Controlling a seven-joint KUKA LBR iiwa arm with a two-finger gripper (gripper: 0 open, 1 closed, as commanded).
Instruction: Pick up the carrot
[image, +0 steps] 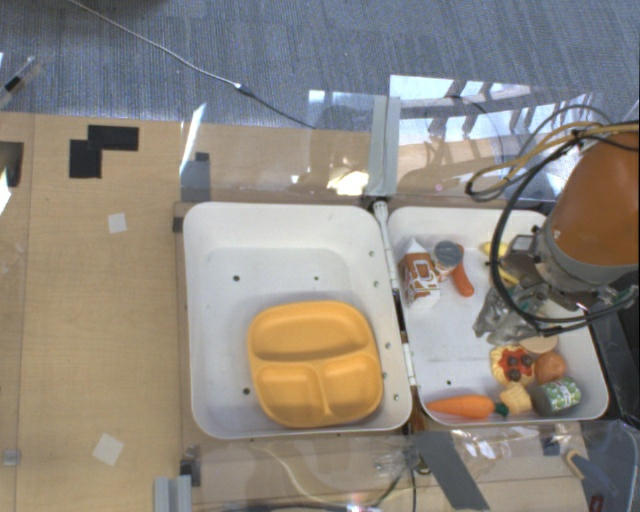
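A yellow-orange moulded plastic tray with three compartments (315, 362) is set in the left shallow white bin (215, 245), toward its 6 o'clock edge, and looks placed there as a receiving surface, apart from the clutter; the right shallow white bin (430, 360) holds the loose toy items, gathered along its edges where the walls stop them from rolling. At 11 o'clock in that bin a small brown-and-white carton (421, 278) is seen beside a small grey-capped orange piece (453, 264); at 7 o'clock the orange tapered plastic carrot (462, 407) is lying flat against the near wall, its long axis roughly level across the view and its narrower end pointing toward 9 o'clock, with what appears to be a pale yellow chunk (516, 400) just beside its blunt end; its surface appears smooth and uniformly orange. Further toward 5 o'clock a round piece with red toppings (514, 364) and a green-labelled can (559, 396) are clustered. The grey two-finger gripper (505, 318) is poised over the bin's middle, near 3 o'clock, well apart from the carrot; whether it is open or closed cannot be told.
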